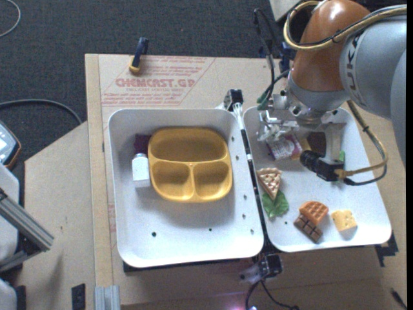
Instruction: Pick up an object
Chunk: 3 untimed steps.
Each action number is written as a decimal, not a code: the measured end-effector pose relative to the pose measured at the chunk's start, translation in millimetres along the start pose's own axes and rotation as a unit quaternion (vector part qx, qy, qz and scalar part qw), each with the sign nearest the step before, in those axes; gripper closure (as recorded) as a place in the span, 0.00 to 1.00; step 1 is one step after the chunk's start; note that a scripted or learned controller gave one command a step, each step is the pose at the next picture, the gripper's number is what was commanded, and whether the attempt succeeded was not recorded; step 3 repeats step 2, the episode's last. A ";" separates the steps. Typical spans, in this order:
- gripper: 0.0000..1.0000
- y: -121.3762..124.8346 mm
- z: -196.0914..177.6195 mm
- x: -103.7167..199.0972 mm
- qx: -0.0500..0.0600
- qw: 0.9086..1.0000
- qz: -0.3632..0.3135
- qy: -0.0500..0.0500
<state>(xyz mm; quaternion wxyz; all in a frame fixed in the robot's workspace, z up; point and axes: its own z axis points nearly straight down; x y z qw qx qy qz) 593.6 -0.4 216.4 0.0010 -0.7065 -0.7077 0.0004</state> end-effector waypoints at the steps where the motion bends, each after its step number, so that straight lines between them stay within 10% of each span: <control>1: 1.00 -3.5 1.3 -4.8 0.001 1.000 0.001 0.000; 3: 1.00 -3.7 -2.1 1.6 -0.001 1.000 0.000 0.000</control>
